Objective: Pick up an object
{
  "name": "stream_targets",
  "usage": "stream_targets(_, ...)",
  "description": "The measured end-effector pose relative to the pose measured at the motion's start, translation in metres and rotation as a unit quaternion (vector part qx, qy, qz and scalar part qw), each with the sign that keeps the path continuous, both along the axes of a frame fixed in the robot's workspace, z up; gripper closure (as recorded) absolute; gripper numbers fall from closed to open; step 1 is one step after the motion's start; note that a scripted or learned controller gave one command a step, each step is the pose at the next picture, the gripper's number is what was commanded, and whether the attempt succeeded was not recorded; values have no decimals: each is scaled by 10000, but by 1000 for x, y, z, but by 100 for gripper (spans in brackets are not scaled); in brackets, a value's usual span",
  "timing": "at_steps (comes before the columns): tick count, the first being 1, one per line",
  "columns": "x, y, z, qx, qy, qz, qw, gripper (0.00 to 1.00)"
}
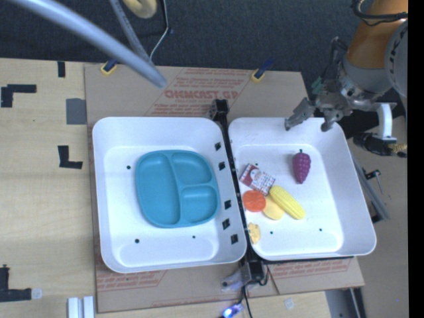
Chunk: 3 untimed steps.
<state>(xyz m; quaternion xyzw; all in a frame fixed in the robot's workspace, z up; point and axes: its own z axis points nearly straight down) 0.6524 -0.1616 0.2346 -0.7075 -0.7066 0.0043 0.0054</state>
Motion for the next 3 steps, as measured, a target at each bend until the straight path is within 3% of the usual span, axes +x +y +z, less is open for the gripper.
stream_targets(1, 3, 0, 8, -11, -63, 14, 10000, 0)
stream_targets(3, 7, -8, -102, -8, -32, 13, 10000, 0)
